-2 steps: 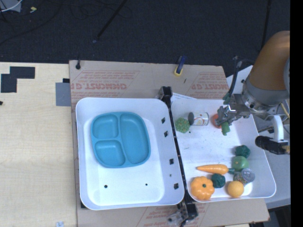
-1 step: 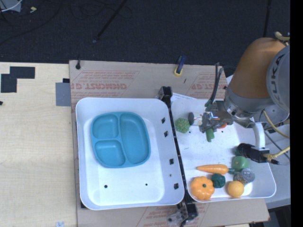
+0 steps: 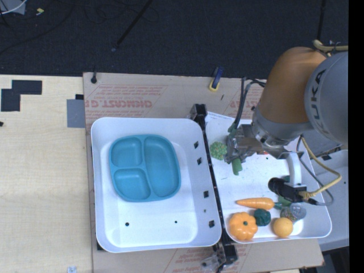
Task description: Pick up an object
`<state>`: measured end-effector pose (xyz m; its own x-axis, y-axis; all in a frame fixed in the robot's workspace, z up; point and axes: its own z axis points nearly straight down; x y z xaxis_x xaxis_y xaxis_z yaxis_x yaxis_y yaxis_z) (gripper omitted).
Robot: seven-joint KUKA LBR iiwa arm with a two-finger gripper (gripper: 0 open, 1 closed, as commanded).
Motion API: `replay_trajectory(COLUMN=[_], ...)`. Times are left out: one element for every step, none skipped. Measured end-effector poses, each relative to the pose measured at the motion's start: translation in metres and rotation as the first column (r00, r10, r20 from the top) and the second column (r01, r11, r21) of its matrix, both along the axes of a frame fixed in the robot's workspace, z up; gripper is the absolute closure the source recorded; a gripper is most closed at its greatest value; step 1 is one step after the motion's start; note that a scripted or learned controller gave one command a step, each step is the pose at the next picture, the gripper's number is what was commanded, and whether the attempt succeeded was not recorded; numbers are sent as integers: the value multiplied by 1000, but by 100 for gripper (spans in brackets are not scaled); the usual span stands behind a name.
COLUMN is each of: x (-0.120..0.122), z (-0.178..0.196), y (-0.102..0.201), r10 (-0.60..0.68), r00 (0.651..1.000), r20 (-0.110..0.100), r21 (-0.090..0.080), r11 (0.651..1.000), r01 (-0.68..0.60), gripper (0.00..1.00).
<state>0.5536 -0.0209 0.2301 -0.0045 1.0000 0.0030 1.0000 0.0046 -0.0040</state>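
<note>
The grey arm with its orange band reaches in from 3 o'clock, its gripper (image 3: 236,152) low over the upper left part of the right white plastic bin (image 3: 324,223). The fingers sit close together around a small green stalk-shaped toy (image 3: 236,165), which shows between them and pokes out toward 6 o'clock. A green bumpy broccoli-like toy (image 3: 218,149) lies touching the gripper at its 9 o'clock. Along the bin's 6 o'clock edge lie an orange plastic carrot (image 3: 255,203), an orange toy pumpkin (image 3: 243,227), a dark teal lumpy toy (image 3: 262,216) and a yellow round fruit (image 3: 282,227). The left white bin (image 3: 114,232) holds a blue 3-compartment plate (image 3: 144,168).
</note>
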Motion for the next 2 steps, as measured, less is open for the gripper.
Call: replay_trajectory(x=[-26, -45], z=[7, -10], y=[53, 72], r10=[1, -3], r00=[1000, 1000], r20=[-1, -3], r21=[0, -2], r11=[1000, 1000], r01=[-1, 3], gripper=[100, 100])
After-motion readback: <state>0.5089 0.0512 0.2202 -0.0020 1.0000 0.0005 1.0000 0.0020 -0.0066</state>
